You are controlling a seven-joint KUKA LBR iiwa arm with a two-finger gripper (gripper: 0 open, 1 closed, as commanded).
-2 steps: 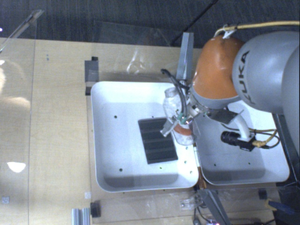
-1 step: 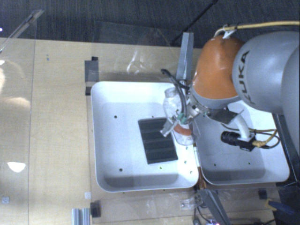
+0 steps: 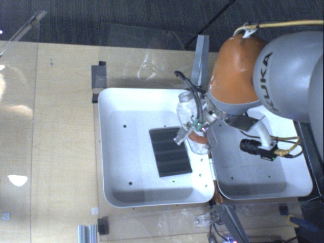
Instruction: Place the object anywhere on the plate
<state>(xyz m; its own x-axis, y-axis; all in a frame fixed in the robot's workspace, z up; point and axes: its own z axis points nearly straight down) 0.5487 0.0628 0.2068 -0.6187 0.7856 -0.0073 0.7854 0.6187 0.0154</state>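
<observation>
Two white bins sit side by side on the wooden bench [image 3: 55, 151]. On the floor of the left bin [image 3: 121, 171] lies a dark ribbed rectangular plate [image 3: 169, 152], turned at a slant. Just beside its upper right corner, at that bin's right wall, the gripper [image 3: 188, 134] hangs low with a reddish object [image 3: 198, 137] close under it; whether its fingers grip it I cannot tell. The grey and orange arm [image 3: 253, 80] covers much of the right bin [image 3: 263, 181].

My gripper [image 3: 188, 134] over left bin [image 3: 114, 151], near its right wall; plate [image 3: 170, 151] just left; right bin [image 3: 304, 178] to right.
</observation>
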